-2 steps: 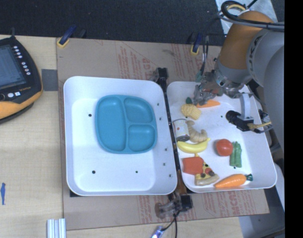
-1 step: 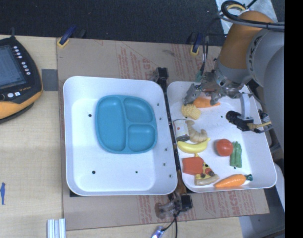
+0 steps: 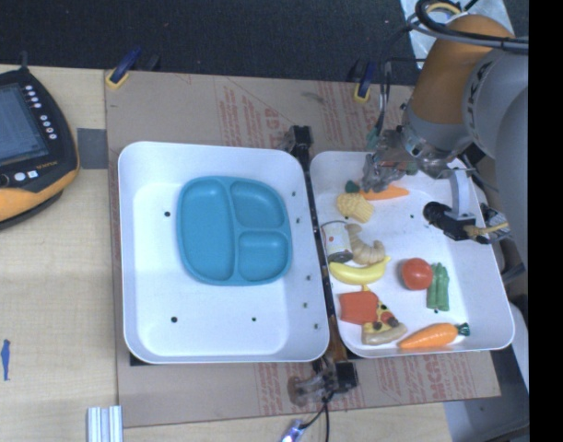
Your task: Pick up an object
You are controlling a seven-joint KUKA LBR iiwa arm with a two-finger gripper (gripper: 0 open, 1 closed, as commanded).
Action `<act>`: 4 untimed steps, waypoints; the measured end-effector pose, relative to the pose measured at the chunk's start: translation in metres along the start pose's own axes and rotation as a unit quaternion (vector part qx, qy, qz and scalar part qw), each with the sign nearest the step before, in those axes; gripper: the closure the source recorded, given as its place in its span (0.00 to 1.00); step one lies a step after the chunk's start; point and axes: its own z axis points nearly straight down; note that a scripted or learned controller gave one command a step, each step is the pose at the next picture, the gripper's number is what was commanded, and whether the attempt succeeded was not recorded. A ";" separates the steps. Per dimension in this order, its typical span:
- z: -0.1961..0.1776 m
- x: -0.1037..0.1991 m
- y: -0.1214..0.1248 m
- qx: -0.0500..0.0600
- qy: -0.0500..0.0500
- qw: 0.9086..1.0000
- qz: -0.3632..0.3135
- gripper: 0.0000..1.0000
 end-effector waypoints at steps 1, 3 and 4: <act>0.000 0.000 0.000 0.000 0.000 1.000 0.000 0.00; 0.041 -0.012 -0.001 0.001 0.000 1.000 0.007 1.00; 0.042 -0.012 -0.001 0.001 0.000 1.000 0.007 0.00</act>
